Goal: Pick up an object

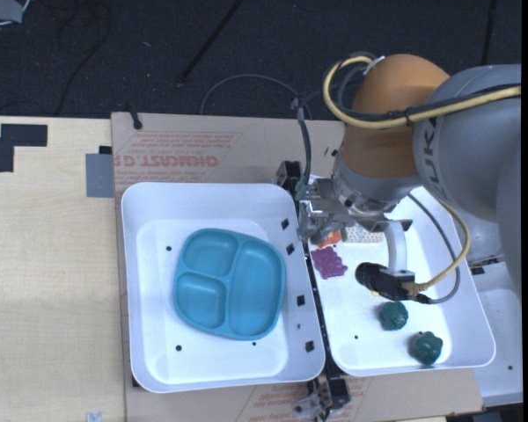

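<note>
A: Where does the gripper [321, 229] sit?

B: Low over the right bin [462, 341], at its upper-left corner, hard against the wall shared with the left bin [150, 359]. The wrist hides the tips; I cannot tell how the claw stands or whether it has anything.

A: Objects in the right bin?

B: Purple piece [329, 262] just below the gripper, near the dividing wall. Orange scrap [333, 236] and a speckled card [363, 234] beside the gripper. Two dark green lumps [392, 315] [427, 347] toward the bin's lower-right corner, well apart from the gripper.

A: Left bin?

B: Blue divided plate [231, 281], lying flat near its centre.
</note>
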Controlling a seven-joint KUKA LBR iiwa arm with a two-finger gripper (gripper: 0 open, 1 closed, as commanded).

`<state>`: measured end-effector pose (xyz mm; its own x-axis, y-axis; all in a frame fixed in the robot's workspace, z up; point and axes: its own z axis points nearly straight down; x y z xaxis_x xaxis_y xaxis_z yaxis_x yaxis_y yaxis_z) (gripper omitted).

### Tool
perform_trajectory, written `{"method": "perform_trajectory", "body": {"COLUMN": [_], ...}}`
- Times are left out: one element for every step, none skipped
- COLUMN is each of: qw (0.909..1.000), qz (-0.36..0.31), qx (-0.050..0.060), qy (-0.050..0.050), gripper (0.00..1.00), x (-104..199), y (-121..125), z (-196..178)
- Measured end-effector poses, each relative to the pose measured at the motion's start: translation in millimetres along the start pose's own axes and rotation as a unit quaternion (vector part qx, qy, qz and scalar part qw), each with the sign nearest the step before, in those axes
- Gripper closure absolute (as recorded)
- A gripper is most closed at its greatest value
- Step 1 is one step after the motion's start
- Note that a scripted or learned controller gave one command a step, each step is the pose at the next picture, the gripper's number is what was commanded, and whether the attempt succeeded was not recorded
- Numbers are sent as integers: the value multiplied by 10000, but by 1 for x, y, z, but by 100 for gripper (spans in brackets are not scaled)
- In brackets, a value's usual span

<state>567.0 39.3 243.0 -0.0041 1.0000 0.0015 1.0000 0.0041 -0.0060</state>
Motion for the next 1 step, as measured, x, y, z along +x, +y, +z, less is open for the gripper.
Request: {"method": "perform_trajectory", "body": {"qw": [10000], "qz": [-5], "qx": [-3], "qy": [-1], "gripper": [100], "x": [62], "y": [-2], "z": [9]}}
